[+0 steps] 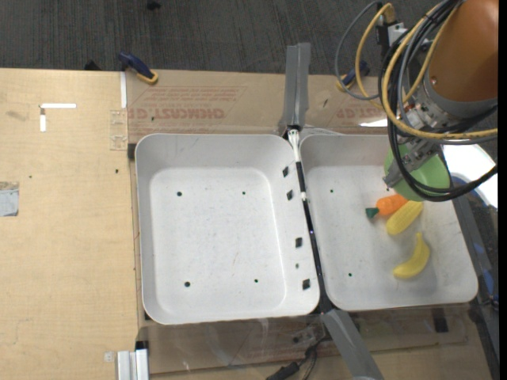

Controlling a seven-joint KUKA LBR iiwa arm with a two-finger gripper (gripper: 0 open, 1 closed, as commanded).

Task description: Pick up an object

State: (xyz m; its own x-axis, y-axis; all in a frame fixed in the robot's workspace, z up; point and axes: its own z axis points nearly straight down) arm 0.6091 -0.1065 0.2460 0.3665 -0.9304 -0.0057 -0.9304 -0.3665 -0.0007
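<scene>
Right white bin (348, 283) holds a curved yellow banana (413, 260); gripper state unclear.

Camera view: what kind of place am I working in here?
Likely a robotics lab bench set up for picking trials: two white bins side by side on taped cardboard, toy food such as a banana, and loose cables over dark carpet.

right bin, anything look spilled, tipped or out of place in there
Nothing stands out. The right bin holds a small cluster of toy food: a banana, a yellow piece touching an orange carrot-like piece, and a green item partly hidden under the arm's cables. All lie inside the bin; nothing has spilled.
</scene>
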